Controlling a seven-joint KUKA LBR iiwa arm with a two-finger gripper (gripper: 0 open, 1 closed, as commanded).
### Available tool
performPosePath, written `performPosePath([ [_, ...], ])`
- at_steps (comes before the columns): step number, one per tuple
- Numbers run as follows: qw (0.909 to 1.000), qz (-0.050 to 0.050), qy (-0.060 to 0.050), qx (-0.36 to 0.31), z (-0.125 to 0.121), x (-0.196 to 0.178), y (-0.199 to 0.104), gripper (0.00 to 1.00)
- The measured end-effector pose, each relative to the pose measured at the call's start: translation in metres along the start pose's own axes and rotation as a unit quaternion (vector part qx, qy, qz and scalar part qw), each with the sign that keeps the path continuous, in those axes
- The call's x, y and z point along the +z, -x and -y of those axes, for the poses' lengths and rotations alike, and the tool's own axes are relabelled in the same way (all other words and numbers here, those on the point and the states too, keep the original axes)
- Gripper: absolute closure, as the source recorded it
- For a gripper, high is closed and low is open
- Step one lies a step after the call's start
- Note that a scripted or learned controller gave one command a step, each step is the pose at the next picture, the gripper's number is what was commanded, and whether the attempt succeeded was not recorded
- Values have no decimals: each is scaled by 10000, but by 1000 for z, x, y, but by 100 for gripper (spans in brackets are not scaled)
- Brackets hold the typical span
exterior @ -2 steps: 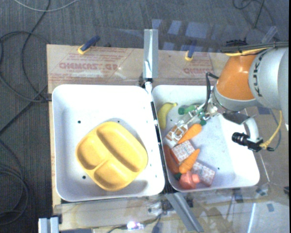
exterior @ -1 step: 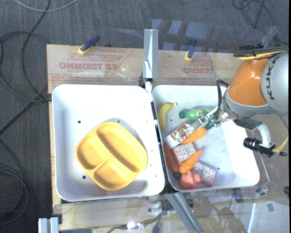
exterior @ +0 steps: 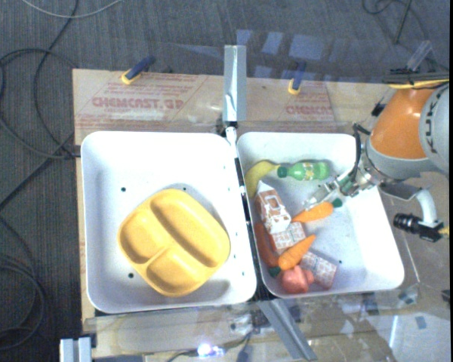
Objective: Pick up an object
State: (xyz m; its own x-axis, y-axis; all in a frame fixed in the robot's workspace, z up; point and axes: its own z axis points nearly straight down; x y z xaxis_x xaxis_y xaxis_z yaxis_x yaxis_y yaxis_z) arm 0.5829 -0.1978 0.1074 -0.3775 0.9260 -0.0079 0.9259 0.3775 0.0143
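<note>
Camera view: looked down at a slant on the counter (exterior: 90, 96) with two white bins.
Left bin (exterior: 98, 164): held a yellow divided tray (exterior: 174, 241).
Right bin (exterior: 377, 247): held the candidates for picking: a green bottle (exterior: 306, 171), a banana (exterior: 258, 173), two carrots (exterior: 314, 213) (exterior: 296, 253), small cartons (exterior: 273, 210) and a red piece (exterior: 294, 280).
Arm (exterior: 408, 138): reached in from the right, over the right bin.
Claw (exterior: 334, 192): low, just beside the upper carrot and the bottle; whether its tips stood apart or together could not be told.
Step, as judged: approach, nothing visibly gripped.
Next move, as judged: centre on one object, close, lift clear.
</note>
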Motion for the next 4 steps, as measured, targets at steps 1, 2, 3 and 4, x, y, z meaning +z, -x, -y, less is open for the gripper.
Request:
performPosePath([
  [1, 10000, 29, -13, -9, 23, 16, -23, 0],
  [2, 9974, -36, -73, 711, 44, -11, -10, 0],
  [3, 9997, 26, -31, -240, 38, 16, -44, 0],
  [4, 9997, 29, -7, -241, 36, 7, -43, 100],
])
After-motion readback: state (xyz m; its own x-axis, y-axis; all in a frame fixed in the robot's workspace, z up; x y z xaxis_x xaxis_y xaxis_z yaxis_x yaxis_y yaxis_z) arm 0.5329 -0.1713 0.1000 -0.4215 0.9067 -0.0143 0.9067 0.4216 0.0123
